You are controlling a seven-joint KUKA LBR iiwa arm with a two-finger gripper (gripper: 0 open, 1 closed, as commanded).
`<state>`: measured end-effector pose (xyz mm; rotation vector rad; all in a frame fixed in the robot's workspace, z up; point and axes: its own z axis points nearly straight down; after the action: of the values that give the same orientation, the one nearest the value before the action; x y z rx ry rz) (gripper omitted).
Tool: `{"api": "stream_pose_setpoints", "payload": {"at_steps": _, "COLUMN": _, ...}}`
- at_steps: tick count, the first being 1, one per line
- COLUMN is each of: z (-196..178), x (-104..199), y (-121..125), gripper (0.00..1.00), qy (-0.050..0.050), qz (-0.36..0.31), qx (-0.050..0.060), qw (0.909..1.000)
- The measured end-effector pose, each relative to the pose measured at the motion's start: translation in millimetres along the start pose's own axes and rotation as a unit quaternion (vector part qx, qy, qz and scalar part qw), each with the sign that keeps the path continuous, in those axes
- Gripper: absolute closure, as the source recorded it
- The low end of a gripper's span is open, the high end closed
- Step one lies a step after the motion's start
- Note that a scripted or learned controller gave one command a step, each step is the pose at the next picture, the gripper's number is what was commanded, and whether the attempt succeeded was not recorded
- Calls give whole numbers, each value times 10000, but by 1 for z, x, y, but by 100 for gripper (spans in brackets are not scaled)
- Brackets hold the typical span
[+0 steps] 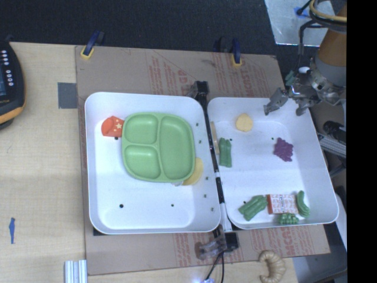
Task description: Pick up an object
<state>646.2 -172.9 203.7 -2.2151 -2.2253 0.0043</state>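
Beside the knobbly purple cluster (pixel 283 149), smooth white bin (pixel 312 158).

— What sort of place is this?

— A robotics lab or test cell. Two white bins (pixel 97 158) sit on a cardboard sheet (pixel 177 69) held to the wooden surface (pixel 41 175) by clamps (pixel 90 45) along the sheet's far edge.

— Anything else?

— Left of the cardboard lies a black and orange control pendant (pixel 9 81). Right of it is a grey robot arm (pixel 327 58) with looped cables (pixel 327 7). The bins hold toy food.
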Motion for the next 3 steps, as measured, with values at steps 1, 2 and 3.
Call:
{"api": "stream_pose_setpoints", "payload": {"at_steps": 1, "z": 35, "x": -42, "y": -61, "gripper": 0, "qy": -2, "qz": 24, "qx": 39, "qw": 10000}}
{"api": "stream_pose_setpoints", "payload": {"at_steps": 2, "z": 116, "x": -31, "y": -41, "gripper": 0, "qy": 5, "qz": -17, "qx": 17, "qw": 10000}}
{"api": "stream_pose_setpoints", "payload": {"at_steps": 3, "z": 100, "x": -33, "y": -40, "gripper": 100, "qy": -11, "qz": -18, "qx": -4, "qw": 10000}}
